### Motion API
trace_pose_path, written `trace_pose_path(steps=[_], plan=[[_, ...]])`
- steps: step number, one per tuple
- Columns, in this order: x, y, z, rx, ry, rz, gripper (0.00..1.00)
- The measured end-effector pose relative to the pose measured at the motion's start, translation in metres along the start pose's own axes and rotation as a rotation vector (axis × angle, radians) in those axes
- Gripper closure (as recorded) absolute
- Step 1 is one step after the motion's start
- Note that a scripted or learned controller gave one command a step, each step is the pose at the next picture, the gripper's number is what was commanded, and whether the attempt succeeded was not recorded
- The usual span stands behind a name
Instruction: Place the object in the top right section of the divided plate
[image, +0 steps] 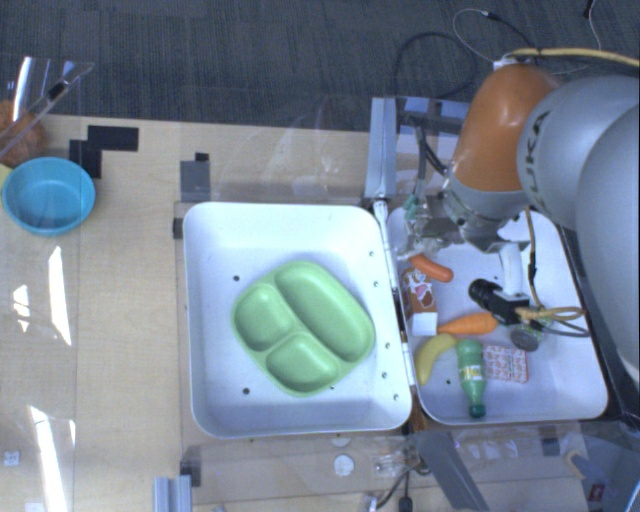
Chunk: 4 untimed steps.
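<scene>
Orange and small, the nearest loose piece (431, 268) lies in the right bin (580, 395), close to that bin's far left corner, its long axis running slantwise from the left wall toward the middle. Which of the bin's things is meant for the plate I cannot say for sure; this one sits closest to the arm's working end. The pincer (432, 222) hangs just above and a little beyond it, toward the bin's far edge, so the reach from here is short and mostly downward. Whether the pincer is wide or narrow I cannot tell; the wrist hides it.

A carrot (467, 324), a banana (432, 356) and a green bottle (471, 375) lie nearer the front edge. The green divided plate (303, 325) rests mid-floor in the left bin (215, 400), well apart across the shared wall.
</scene>
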<state>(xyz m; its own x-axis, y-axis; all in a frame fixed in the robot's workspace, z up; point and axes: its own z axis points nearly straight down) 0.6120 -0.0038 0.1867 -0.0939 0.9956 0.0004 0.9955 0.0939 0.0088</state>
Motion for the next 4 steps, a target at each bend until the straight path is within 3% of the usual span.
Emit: trace_pose_path(steps=[1,2,3,4], plan=[[0.1,0.008,-0.01,0.001,0.001,-0.209,1.0],[0.1,0.008,-0.01,0.001,0.001,-0.209,0.0],[0.101,0.011,-0.022,-0.008,0.001,-0.213,1.0],[0.192,-0.011,0.057,0.004,0.002,-0.46,1.0]])
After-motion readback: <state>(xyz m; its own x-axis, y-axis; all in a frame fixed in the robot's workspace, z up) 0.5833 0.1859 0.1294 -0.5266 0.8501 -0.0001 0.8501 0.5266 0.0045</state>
